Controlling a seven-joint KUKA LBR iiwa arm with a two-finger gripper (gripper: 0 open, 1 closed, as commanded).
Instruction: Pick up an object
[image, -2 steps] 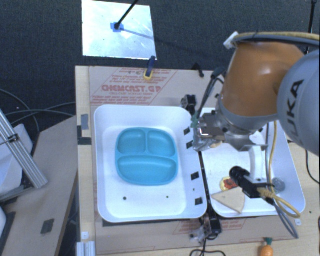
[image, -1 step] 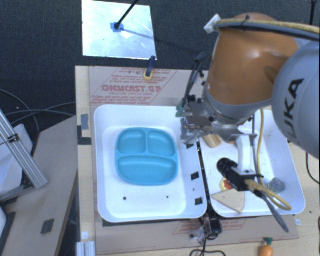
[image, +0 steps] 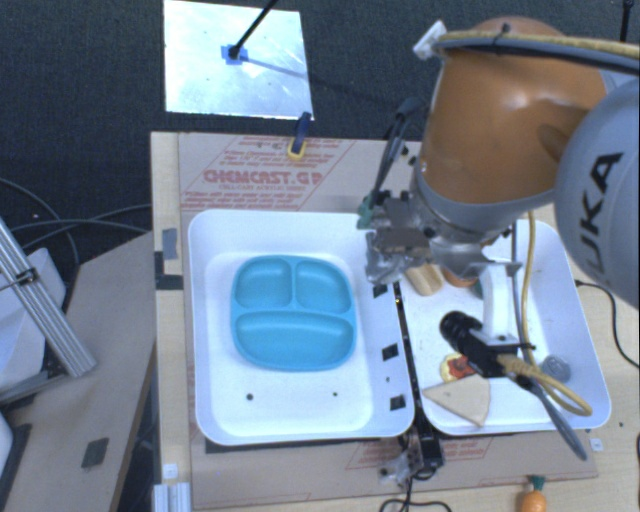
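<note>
One tan wooden block is seen at eleven o'clock in the right white bin, just beside the claw, whose state cannot be told. That bin's edge could be struck instead, the claw being so near it.

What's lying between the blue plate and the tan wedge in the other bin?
No object: between blue plate and tan wedge the camera view shows just bare bin floor and the two bins' rims.
</note>
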